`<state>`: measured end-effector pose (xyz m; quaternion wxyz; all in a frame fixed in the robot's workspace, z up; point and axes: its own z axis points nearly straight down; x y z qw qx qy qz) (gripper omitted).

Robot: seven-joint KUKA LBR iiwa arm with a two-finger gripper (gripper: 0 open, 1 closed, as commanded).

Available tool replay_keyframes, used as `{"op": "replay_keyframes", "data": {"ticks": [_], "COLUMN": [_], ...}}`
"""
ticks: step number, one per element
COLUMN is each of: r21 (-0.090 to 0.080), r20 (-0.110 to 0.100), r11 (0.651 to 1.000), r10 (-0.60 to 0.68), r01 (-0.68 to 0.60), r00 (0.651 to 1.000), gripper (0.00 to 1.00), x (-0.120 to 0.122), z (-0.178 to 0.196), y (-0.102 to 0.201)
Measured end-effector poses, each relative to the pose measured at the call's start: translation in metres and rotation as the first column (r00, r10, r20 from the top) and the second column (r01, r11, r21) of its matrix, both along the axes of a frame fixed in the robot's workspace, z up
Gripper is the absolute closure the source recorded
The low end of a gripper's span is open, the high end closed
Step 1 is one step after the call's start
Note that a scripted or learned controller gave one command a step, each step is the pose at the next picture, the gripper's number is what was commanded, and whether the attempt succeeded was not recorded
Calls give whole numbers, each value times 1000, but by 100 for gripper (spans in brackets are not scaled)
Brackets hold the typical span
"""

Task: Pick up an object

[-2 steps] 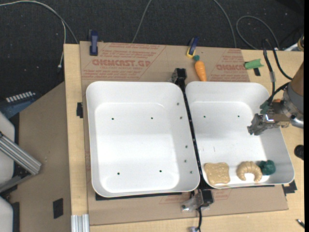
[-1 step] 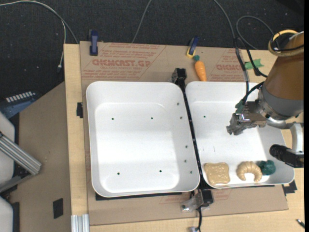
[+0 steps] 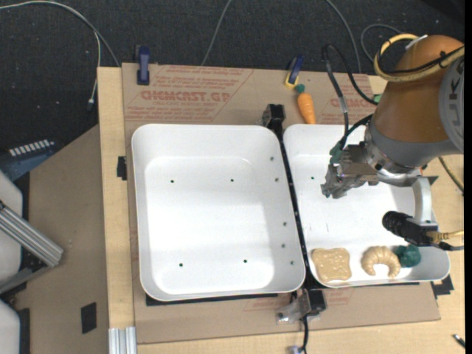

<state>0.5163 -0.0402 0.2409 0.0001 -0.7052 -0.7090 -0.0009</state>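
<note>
Toast [image 3: 330, 264] and croissant [image 3: 381, 261] sit nearest; our tool [image 3: 330, 190] hovers well apart, opening unclear; dropping here, we'd grab nothing.

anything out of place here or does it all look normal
The carrot lies outside both bins, on the cardboard beyond the right bin's far rim; the bread slice and croissant sit inside it.

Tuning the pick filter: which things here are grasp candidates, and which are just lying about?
Job:
hand
bread slice, croissant and green piece, all in the right bin

Lying about:
carrot, on the cardboard behind the bins
blue clamp at the board's back edge
left bin
</note>
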Motion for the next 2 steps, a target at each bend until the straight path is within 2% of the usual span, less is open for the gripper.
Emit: {"op": "replay_keyframes", "data": {"ticks": [2], "r21": [0], "r20": [-1], "r11": [1000], "r10": [-1], "r01": [1], "r00": [1000], "gripper": [100], "x": [28], "z": [-14], "y": [91]}}
